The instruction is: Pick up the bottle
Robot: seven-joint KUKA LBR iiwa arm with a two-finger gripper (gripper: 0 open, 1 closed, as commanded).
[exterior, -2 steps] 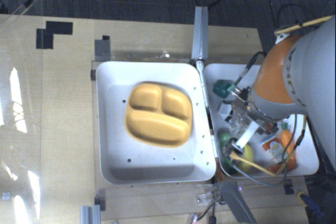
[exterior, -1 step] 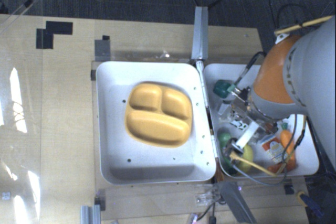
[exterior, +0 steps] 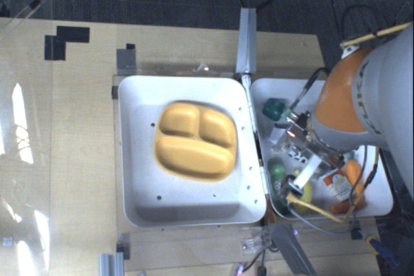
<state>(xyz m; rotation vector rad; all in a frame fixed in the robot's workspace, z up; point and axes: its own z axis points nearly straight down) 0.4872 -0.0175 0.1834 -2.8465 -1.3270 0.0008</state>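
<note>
In the right bin (exterior: 387, 203) a dark green, bottle-like thing (exterior: 274, 108) lies near the far left corner. A small red and white container (exterior: 336, 187) lies toward the near right; I cannot tell which of the two is the bottle. My gripper (exterior: 288, 136) reaches down into the left half of this bin, just in front of the green thing, with the grey arm and its orange band (exterior: 336, 100) above it. The arm hides much of the bin's middle.
The left bin (exterior: 132, 158) holds a yellow three-compartment tray (exterior: 195, 140). In the right bin a green ball (exterior: 277, 171), a yellow item (exterior: 305, 194) and an orange item (exterior: 352, 171) lie close around the gripper. A metal divider (exterior: 247, 42) stands behind the bins.
</note>
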